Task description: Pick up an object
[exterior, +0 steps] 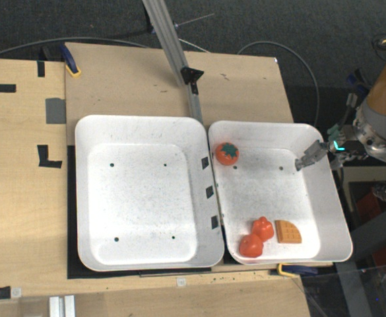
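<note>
just 1 cam, fixed high above the bench point(146, 65), looking down at a slant, far enough to fit both bins point(94, 177) w/ floor around.

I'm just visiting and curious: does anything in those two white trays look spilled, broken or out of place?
Nothing stands out. The right bin holds a tomato-like toy near its top left and red pieces beside a waffle-like piece at the bottom. The hand sits at its right edge.

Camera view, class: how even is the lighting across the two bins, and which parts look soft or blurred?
Camera view: flat, even light on the left bin and right bin, with faint shadows beside the toys; the gripper at the right rim looks soft and slightly blurred.
</note>
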You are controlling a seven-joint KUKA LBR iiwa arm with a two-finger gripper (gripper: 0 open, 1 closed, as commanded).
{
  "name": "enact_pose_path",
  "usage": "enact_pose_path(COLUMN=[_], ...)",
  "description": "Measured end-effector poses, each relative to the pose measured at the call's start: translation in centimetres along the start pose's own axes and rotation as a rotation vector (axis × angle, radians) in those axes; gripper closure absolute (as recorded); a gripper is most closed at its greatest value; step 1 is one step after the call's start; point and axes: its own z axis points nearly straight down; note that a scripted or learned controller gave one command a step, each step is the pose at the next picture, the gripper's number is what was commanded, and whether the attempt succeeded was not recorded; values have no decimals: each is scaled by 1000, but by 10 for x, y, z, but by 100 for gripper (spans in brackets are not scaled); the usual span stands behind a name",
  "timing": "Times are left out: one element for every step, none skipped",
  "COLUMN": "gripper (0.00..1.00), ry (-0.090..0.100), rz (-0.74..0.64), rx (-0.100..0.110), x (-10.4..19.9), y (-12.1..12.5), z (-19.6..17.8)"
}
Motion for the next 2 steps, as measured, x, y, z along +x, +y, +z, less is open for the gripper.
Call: enact_pose_path(gripper=[0,0], ry=[-1,-1], rz=[-2,-1], rx=[-4,2], x=[0,3], y=[1,3], z=[-2,62])
